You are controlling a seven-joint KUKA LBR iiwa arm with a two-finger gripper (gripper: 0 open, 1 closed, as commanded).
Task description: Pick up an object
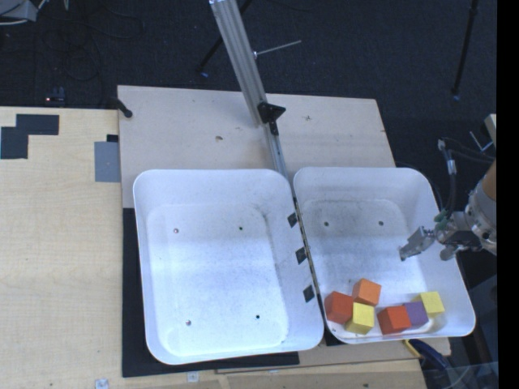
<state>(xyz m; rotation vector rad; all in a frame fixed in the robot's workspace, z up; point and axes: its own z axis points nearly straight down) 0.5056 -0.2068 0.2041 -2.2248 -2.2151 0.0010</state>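
Note:
Several small blocks lie bunched at the front of the right bin point(357, 173): a red block point(338, 306), an orange block point(366, 291), a yellow block point(362, 318), a second red block point(393, 320), a purple block point(416, 313) and another yellow block point(432, 302). My gripper point(424, 253) reaches in from the right, over the bin's right side and above the blocks in the view. Its two fingers are spread open and hold nothing. It stands apart from every block.
The left bin point(211, 178) sits beside the right one, with black clips point(302, 254) along the shared edge. A slanted aluminium post point(243, 63) rises behind the bins. Cables hang by the arm at the far right.

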